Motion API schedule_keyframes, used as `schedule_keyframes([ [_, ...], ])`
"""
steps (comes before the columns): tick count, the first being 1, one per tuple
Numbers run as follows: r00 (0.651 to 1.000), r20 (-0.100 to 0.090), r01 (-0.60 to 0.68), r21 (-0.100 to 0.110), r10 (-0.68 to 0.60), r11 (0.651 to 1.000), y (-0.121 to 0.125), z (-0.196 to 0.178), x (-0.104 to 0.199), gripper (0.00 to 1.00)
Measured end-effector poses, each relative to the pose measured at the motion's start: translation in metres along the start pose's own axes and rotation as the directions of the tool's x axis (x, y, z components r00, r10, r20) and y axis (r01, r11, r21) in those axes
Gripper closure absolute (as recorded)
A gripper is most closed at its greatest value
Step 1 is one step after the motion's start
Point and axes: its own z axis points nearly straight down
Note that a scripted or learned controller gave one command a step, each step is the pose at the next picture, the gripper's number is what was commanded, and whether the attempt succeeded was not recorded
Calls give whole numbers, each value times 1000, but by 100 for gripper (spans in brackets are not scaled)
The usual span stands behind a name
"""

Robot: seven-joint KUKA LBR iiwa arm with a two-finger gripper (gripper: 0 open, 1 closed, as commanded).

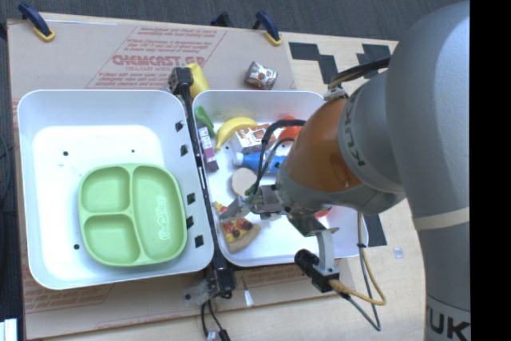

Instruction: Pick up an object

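The right bin holds a jumble of small toys: a yellow banana, a blue bottle, a pizza slice, a tan disc and a green and purple marker along its left wall. My arm, grey with an orange band, reaches down into this bin from the right and covers its middle and right side. The gripper is low over the toys, just above the pizza slice, mostly hidden under the wrist.
The left bin holds a light green divided tray. A small red and white cup lies on the cardboard behind the bins. Clamps sit at the board's back edge, and cables trail at the front.
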Motion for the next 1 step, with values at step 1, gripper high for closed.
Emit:
schedule_keyframes([
  [1,1000,-3,4,-2,-4,1000,2,-11,1,100],
])
